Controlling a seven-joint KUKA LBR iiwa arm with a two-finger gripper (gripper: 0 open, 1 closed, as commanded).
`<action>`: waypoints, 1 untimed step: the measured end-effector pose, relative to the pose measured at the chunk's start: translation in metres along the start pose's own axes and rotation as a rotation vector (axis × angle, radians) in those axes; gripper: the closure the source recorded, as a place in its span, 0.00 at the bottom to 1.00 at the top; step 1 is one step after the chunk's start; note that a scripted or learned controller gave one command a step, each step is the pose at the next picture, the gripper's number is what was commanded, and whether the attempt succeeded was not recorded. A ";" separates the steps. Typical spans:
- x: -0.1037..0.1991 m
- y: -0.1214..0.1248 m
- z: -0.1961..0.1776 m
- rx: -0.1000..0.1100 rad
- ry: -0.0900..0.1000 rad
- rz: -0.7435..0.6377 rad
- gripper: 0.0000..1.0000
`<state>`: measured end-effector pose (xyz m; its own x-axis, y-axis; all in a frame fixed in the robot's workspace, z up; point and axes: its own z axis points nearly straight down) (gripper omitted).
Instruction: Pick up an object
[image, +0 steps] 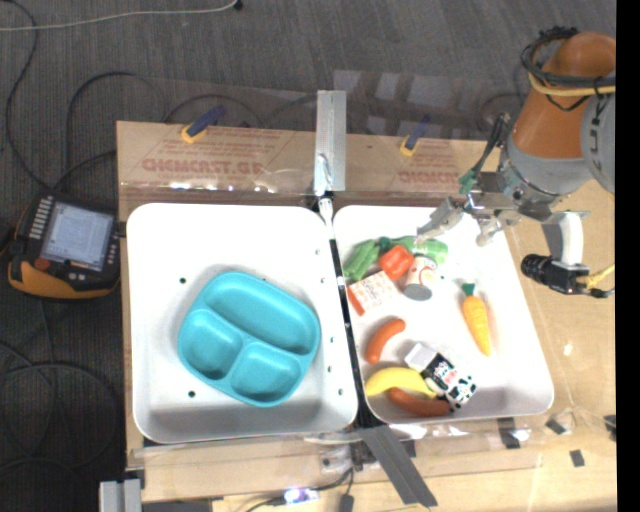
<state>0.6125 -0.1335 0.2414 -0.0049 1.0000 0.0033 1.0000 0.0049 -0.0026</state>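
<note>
1. Nearest the camera, along the front wall of the right shallow white plastic bin, lie a small black-and-white cow-patterned toy, a curved yellow plastic banana and a brown-red sausage-shaped toy, all touching or just beside one another.
2. A small white block with a dark patch sits just behind the cow toy.
3. An orange-red sausage-shaped toy lies tilted a little farther back, near the bin's left wall.
4. An orange plastic carrot with a green tip lies lengthwise toward the right side of the same bin, apart from the other things.
5. A flat red-and-white printed packet rests against the left wall, with a small grey disc just to its right.
6. Behind these sit a red plastic pepper and a green leafy plastic vegetable, touching each other at the bin's back left.
7. In the left shallow white plastic bin, a teal three-compartment plastic plate lies tilted near the middle.
8. The gripper of the grey arm hangs above the back of the right bin, beside the pepper; its jaws are spread apart with nothing between them.
9. The brown surface carries both bins; a black-and-orange handheld control pad lies on the dark floor to the left.
</note>
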 end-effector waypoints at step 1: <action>-0.049 -0.003 0.118 0.001 -0.005 0.036 0.00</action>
<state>0.6093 -0.1819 0.1234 0.0312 0.9995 -0.0017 0.9995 -0.0312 -0.0034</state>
